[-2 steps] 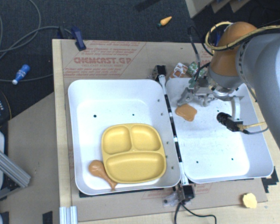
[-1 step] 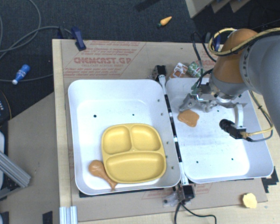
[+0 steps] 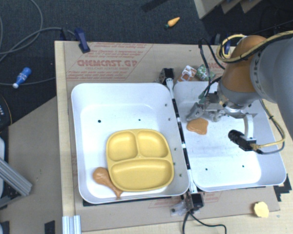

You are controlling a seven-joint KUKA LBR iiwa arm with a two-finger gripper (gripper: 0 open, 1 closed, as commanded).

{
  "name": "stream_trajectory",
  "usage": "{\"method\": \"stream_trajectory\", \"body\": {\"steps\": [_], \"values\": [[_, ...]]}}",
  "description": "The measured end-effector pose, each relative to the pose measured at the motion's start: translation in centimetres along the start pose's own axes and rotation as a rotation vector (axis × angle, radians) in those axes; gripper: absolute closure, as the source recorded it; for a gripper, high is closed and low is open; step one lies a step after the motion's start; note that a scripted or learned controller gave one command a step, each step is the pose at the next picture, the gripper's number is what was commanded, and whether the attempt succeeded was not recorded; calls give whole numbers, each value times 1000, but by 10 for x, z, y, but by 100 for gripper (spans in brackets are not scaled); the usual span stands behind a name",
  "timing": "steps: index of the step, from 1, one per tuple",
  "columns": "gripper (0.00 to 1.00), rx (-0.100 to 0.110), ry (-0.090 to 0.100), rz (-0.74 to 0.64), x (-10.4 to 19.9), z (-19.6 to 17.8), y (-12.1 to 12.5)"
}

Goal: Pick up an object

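Now my gripper [image 3: 199,112] hovers low over the right bin [image 3: 234,174], just beside an orange-brown piece [image 3: 198,126] near its left wall; nothing is held. Left bin [image 3: 88,111] holds a yellow divided plate [image 3: 138,160] and a drumstick toy [image 3: 105,178].

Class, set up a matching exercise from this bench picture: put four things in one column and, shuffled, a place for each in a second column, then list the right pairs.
Things:
1. yellow divided plate
2. toy drumstick
3. orange toy piece
4. blue bottle

Places:
A. floor, left of the bench
B. right bin, near its left wall
C. middle of left bin
D. left bin, at the plate's lower-left edge

Pairs: 1-C, 2-D, 3-B, 4-A
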State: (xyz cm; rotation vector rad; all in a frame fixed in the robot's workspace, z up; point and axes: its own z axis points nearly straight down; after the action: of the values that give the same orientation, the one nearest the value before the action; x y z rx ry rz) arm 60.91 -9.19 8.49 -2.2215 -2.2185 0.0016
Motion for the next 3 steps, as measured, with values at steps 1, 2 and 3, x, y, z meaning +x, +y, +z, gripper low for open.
{"method": "stream_trajectory", "body": {"steps": [1,2,3], "values": [[0,1,0,0,-4,0,-17],[0,1,1,-1,-3,0,-19],[100,-7,-1,0,-4,-12,-17]]}}
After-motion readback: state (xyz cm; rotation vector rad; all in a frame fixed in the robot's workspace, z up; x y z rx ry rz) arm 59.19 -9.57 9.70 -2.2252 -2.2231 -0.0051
